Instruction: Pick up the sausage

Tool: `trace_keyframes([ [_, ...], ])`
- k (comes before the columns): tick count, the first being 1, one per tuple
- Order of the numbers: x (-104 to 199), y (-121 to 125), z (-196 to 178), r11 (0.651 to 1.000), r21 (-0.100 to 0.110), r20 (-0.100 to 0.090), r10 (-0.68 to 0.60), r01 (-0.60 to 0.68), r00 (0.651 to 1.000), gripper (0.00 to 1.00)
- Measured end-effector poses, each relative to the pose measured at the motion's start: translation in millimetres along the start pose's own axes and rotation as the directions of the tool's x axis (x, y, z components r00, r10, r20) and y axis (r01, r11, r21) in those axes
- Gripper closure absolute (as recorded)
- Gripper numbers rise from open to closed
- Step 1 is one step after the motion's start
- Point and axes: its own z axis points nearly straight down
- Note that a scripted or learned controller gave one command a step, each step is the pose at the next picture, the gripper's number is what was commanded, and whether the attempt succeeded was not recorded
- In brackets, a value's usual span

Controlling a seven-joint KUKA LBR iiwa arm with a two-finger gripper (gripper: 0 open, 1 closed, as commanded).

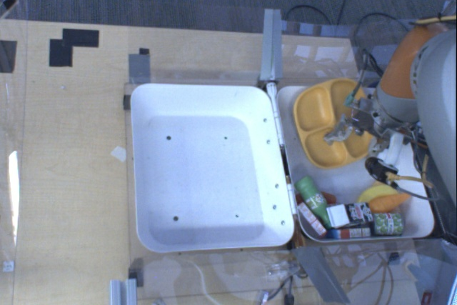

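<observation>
you're hovering the gripper (341,131) over the yellow tray (321,121); i cannot tell its state. aim lower, toward what's possibly the sausage (389,202), among 2 neighbours.

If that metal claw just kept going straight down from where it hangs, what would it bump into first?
Most likely the yellow divided plate in the right bin. The gripper hangs over the plate's lower part, pointing down into it. From one slanted view its height is hard to judge, so the exact spot is unsure.
</observation>
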Motion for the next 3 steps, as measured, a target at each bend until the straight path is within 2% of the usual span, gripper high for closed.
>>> trace_keyframes([
  [1, 8, -112, 13, 0.997, -0.071, -0.002, -0.023, 0.023, 1.0, 0.0],
  [2, -72, -96, 12, 0.997, -0.077, -0.002, 0.028, -0.028, 1.0, 0.0],
  [3, -48, -105, 13, 0.996, -0.079, -0.003, 0.04, -0.04, 0.999, 0.0],
])
